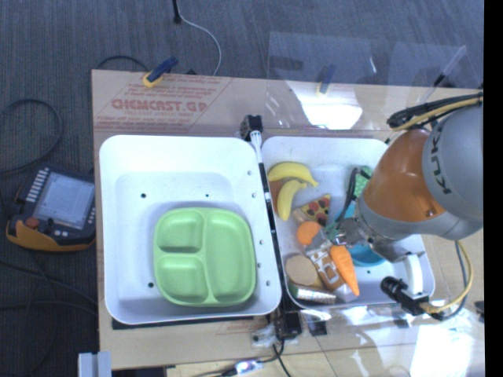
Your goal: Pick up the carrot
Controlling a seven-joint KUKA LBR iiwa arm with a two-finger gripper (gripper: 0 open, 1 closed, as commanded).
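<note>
Orange against white: the carrot (344, 269) lies in the right bin (409, 285), toward its near edge, long axis running roughly from the bin's middle down toward the front rim, the thicker end uppermost in the camera view. The gripper (339, 228) of the grey-and-orange arm hangs just above that thicker end, close enough that the carrot sits directly below and slightly right of it; whether the gripper is open or closed cannot be told from here, and nothing shows the carrot held. Crowding is the story. A small silvery packet (321, 259) lies against the carrot's left side, a round brown bread-like piece (300, 269) just beyond that, and a small orange ball (308, 232) near the gripper's left. Two bananas (289, 181) and a pizza slice (317, 208) lie further back. A blue object (366, 252) peeks out beside the carrot's right. The left bin (134, 171) carries a green divided plate (206, 256), well apart. A short descent looks likely, with the packet the probable nuisance.
</note>
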